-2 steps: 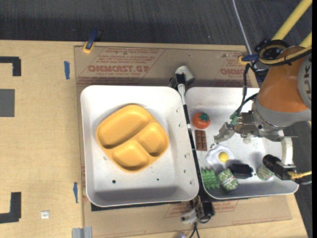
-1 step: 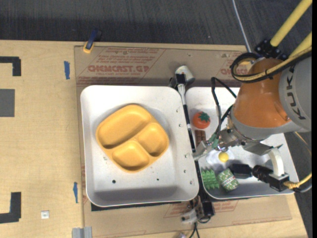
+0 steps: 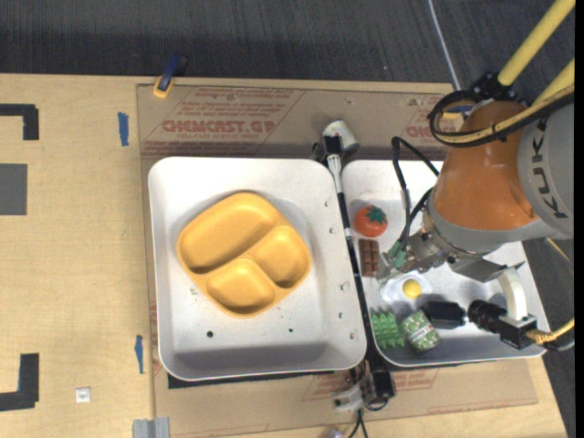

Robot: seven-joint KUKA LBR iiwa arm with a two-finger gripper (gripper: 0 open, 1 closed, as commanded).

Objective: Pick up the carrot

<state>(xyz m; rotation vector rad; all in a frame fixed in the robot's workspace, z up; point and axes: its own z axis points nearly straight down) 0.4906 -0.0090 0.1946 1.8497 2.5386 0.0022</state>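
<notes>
Arm low over the right bin (image 3: 538, 322)

From the fried egg (image 3: 406, 289), find the carrot before descending; you can't tell the state of the gripper (image 3: 412, 255).

the grey arm (image 3: 538, 185) reaches in from three o'clock, its orange band (image 3: 484, 176) bulking above the wrist (seen almost end-on). the gripper (image 3: 408, 258) points down toward seven o'clock, low beneath the wrist.
</notes>
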